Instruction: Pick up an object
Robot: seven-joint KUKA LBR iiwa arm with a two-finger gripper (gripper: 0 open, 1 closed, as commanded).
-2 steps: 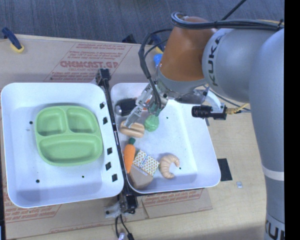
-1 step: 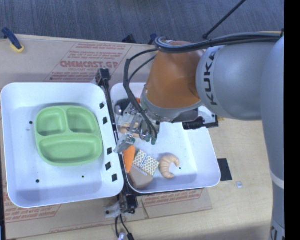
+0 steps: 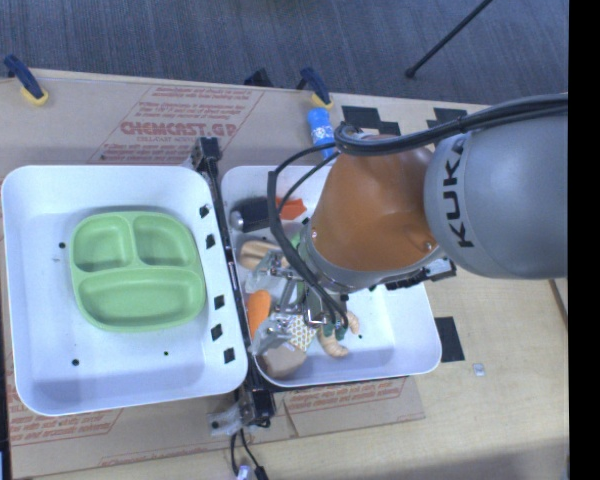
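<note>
Hand low in right bin, among cluttered small objects; cannot tell what, if anything, it holds; orange carrot-like piece just beside it on the left, tan items below; green divided plate in left bin; both bins on desk.

Bench: brown cardboard sheet with red print, covering the work surface. Two shallow white bins sit directly on it, side by side, inner rims touching at frame centre. Left bin toward 9 o'clock; right bin toward 4 o'clock. Blue-and-yellow clamps grip the far cardboard edge: one at 10 o'clock, one at 12 o'clock. Black clips line the shared rim.
</note>
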